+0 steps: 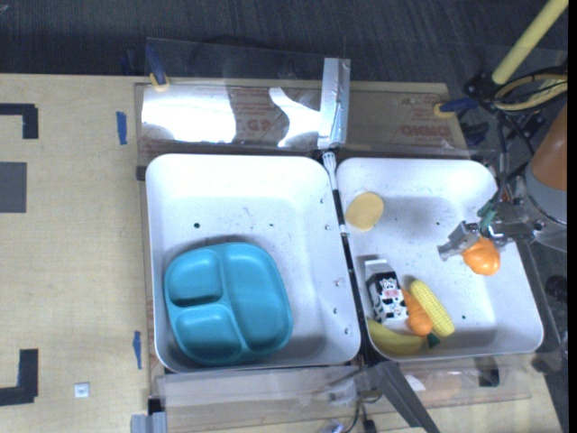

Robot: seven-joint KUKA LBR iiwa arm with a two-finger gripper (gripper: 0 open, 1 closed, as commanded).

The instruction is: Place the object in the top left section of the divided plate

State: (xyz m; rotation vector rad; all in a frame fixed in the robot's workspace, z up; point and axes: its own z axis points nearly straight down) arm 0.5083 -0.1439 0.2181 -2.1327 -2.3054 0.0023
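A blue divided plate [228, 305] lies in the left bin [180, 188], near its front. Its top left section [194, 279] holds nothing. My gripper [480, 243] is over the right side of the right bin [433, 188], far from the plate. A small orange fruit [483, 259] sits between its fingers, with one grey finger [456, 240] showing to the fruit's left. The orange hangs just inside the bin's right wall.
In the right bin lie a pale yellow disc [365, 210] at the back left, and a cow-patterned carton [386, 296], a corn cob [431, 307], an orange piece [417, 320] and a banana [397, 339] at the front. A raised wall [340, 242] divides the bins.
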